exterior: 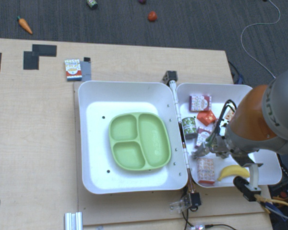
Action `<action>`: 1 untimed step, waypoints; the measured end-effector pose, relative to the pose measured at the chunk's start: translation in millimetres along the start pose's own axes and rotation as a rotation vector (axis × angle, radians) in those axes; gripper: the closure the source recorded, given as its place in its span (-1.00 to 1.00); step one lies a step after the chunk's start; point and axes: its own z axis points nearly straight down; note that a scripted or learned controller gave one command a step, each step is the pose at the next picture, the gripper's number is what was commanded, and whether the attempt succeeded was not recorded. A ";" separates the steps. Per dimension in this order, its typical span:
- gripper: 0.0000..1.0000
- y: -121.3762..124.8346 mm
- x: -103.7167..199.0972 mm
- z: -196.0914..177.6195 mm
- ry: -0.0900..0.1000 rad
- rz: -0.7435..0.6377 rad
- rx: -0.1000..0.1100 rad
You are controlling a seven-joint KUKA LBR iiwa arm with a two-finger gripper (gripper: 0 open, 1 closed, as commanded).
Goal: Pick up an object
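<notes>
My gripper is low in the right bin, at its left-middle part, with the grey and orange arm reaching in from the right. It hovers over or touches a small white packet, and I cannot tell which. Just beyond it stand a green-labelled can and a red object. A pink packet lies at the bin's far end. Near the front lie a red-and-white packet and a yellow banana.
The left bin holds a light green divided plate. A small red-and-white box lies on the bench beyond the left bin. Cables and a clamp sit at the front between the bins.
</notes>
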 end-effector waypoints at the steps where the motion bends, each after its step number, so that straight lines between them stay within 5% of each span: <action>1: 1.00 2.5 0.5 -11.4 0.000 -0.004 -0.006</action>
